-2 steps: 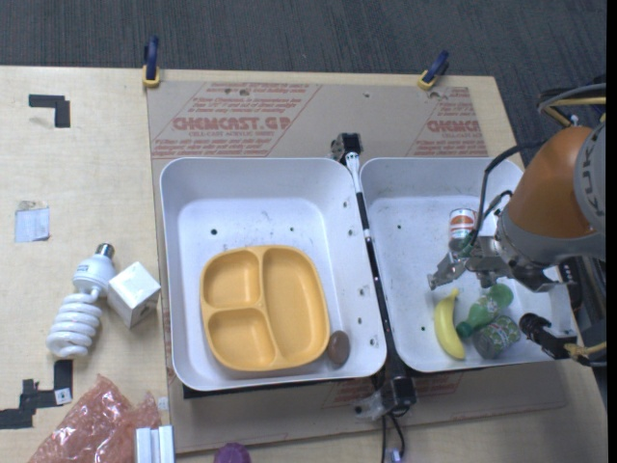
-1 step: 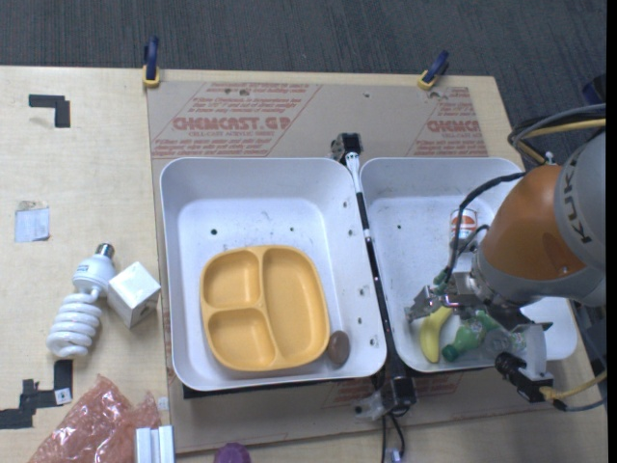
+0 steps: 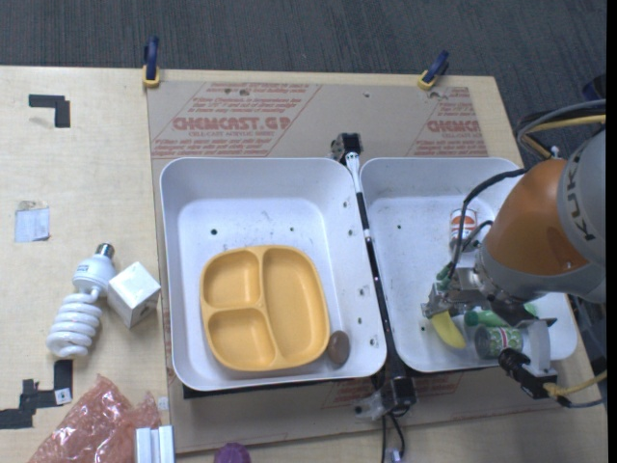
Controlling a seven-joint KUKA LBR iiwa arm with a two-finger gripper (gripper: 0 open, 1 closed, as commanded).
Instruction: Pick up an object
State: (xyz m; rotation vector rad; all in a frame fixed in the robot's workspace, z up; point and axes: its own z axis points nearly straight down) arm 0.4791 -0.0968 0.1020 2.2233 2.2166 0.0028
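Observation:
My gripper [image 3: 453,302] reaches down into the right bin [image 3: 405,210], low near its front right corner, under the orange band of the arm [image 3: 535,225]. Right beneath it lie a yellow banana-like object [image 3: 445,331] and a green bottle with a printed label [image 3: 496,339]. A small can with an orange and white label [image 3: 463,226] lies further back in the same bin, partly behind a black cable. The wrist hides the fingertips.
The left bin [image 3: 183,210] holds a yellow divided plate [image 3: 262,307] and a small brown object [image 3: 337,347] at its front right corner. On the bench at the left lie a spiral light bulb [image 3: 79,312], a white cube [image 3: 134,293] and a pink mesh bag [image 3: 92,422].

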